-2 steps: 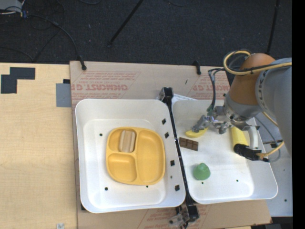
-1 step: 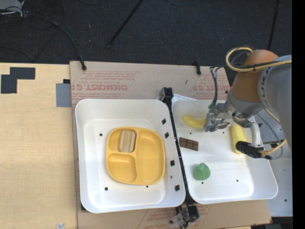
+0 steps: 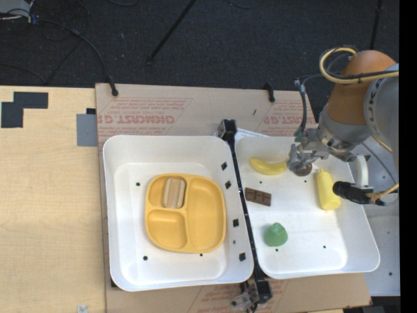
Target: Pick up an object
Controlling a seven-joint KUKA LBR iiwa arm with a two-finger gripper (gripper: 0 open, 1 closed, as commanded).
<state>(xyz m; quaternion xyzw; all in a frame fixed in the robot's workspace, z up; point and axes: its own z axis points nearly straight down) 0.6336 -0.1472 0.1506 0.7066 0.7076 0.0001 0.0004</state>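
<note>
My gripper point(image 3: 300, 164) hangs low over the back of the right bin point(image 3: 352, 256), pointing down. Its tip is just right of a yellow banana point(image 3: 268, 167) that lies on the bin floor, very close to the banana's right end. A yellow cylinder-shaped object point(image 3: 327, 190) lies just right of the gripper. A small brown chocolate bar point(image 3: 258, 197) sits near the bin's left wall, and a green rounded object point(image 3: 275, 234) lies toward the front.
The left bin point(image 3: 124, 253) holds a yellow divided plate point(image 3: 210, 215) with a beige piece point(image 3: 173, 192) in its back-left compartment. A black divider point(image 3: 238, 201) runs between the bins. Cables and a black part point(image 3: 355, 192) of the arm hang over the right bin's right side.
</note>
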